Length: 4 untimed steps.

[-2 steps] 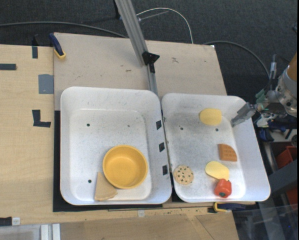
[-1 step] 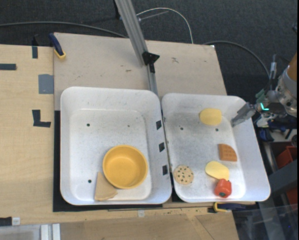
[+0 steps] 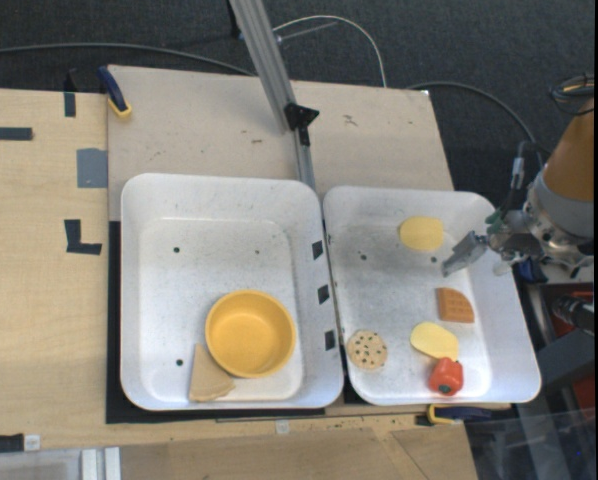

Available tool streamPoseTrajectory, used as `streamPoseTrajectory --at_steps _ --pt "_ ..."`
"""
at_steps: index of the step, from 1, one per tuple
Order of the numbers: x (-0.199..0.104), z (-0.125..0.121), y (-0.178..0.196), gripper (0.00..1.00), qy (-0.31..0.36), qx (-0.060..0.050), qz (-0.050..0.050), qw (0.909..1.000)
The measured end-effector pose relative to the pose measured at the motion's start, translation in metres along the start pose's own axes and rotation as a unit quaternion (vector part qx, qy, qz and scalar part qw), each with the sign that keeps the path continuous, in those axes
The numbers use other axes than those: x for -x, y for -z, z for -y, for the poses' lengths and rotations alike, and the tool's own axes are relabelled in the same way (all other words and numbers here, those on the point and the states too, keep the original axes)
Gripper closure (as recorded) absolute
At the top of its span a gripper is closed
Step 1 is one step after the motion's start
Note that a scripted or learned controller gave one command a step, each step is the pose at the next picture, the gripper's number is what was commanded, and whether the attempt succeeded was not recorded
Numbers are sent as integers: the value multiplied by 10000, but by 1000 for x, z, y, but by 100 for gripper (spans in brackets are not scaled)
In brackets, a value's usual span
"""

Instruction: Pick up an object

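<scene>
Hovering over the right-hand edge of the right bin (image 3: 499,363), the gripper (image 3: 466,252) points in toward the toys. From this slanted view I cannot tell how it is set; nothing sits in it, that much reads clearly.

Nearest candidate is the pale yellow round piece (image 3: 421,233), just to the gripper's left and a touch further up the frame, lying flat on the bin floor with clear space all round it. It is slightly wider than tall, long axis running roughly left to right.

Below the gripper lies the brown waffle square (image 3: 455,305), close as well. Further down sit the yellow chip-like piece (image 3: 435,340) and the red pepper (image 3: 446,376), touching or nearly so, with the cookie (image 3: 367,350) off toward the bin's left wall.

My call: a short reach left reaches the yellow round piece, the easiest target here.
</scene>
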<state>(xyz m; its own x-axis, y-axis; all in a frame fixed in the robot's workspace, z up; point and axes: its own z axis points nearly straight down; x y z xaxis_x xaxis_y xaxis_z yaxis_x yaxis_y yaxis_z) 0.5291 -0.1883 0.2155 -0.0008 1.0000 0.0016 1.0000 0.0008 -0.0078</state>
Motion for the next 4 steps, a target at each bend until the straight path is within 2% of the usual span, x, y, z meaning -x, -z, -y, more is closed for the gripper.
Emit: streamPoseTrajectory --at_steps 1,2,3,4 --pt "-7 1 -63 0 3 -4 -4 10000" --pt "-1 -6 -119 0 -4 75 45 10000" --pt "-2 -7 -106 100 4 86 31 10000" --pt "-1 -5 -63 100 1 48 12 10000"
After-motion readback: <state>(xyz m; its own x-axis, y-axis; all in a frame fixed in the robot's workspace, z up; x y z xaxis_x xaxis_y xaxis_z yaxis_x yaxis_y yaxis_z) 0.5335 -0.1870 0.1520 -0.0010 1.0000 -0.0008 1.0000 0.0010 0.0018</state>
